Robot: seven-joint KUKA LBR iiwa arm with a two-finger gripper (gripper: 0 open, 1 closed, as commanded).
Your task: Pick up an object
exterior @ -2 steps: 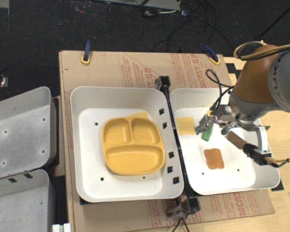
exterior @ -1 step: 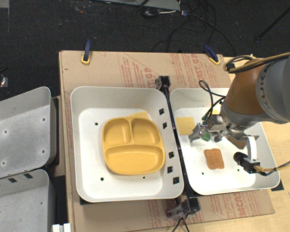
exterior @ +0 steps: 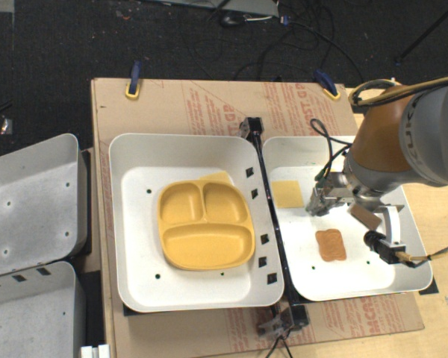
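In the right bin (exterior: pixel 358 283) lie a pale yellow square slice (exterior: pixel 287 194) near the divider and a brown toast-like piece (exterior: pixel 331 245) closer to the front. My gripper (exterior: pixel 322 200) hangs low over the bin floor, just right of the yellow slice and above the brown piece. The wrist hides part of its fingers. A brown strip (exterior: pixel 366 218) pokes out from under the wrist to the right. A yellow compartment tray (exterior: pixel 206 225) fills the middle of the left bin (exterior: pixel 134 274).
The black divider rail (exterior: pixel 266 207) runs between the two bins. Cables (exterior: pixel 325 136) loop above the right bin's back wall. A black fitting (exterior: pixel 384 248) juts from the arm over the bin's right side. Spare white bins (exterior: pixel 30 200) stand off the bench at left.
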